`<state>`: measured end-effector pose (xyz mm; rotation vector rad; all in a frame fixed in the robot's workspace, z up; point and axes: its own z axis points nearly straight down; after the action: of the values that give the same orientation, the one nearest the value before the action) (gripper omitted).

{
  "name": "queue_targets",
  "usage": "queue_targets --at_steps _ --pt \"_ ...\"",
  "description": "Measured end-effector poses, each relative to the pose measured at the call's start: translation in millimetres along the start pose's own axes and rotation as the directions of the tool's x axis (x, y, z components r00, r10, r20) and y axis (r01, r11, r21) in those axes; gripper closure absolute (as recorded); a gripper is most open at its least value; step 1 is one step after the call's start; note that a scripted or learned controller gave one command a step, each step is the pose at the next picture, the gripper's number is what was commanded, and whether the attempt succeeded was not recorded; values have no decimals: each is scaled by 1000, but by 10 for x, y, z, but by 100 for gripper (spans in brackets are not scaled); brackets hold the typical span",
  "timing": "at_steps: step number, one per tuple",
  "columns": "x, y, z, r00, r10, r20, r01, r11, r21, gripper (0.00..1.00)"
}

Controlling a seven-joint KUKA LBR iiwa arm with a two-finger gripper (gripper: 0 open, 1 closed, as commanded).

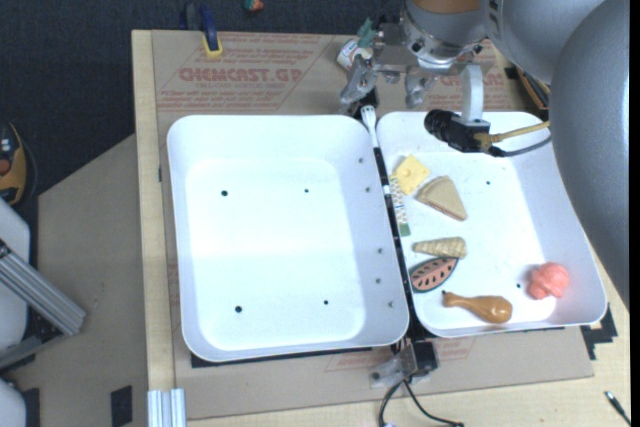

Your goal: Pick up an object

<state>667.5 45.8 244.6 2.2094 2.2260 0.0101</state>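
Note:
My gripper (388,87) hangs over the back rim between the two bins, under the orange wrist band, with nothing visibly in it. The right bin (520,177) holds several small things. A yellow cheese-like piece (410,173) lies nearest the gripper, with a tan wedge (443,198) just beside it. Further forward are a ridged cone (440,247), a dark oval piece with orange markings (433,273) and a brown drumstick (480,306). A pink lump (547,281) rests at the front right.
The left bin (190,215) stands alongside, sharing a divider rim (385,205) with the right bin. Both sit on a cardboard sheet (250,65). A blue and yellow clamp (209,30) is at the back left, and a small coloured object (254,3) lies on the floor behind.

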Motion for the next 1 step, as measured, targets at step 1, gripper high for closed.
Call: queue_targets --at_steps 1 --pt "551 11 -1006 1000 1 -2 -1 1000 -5 0"
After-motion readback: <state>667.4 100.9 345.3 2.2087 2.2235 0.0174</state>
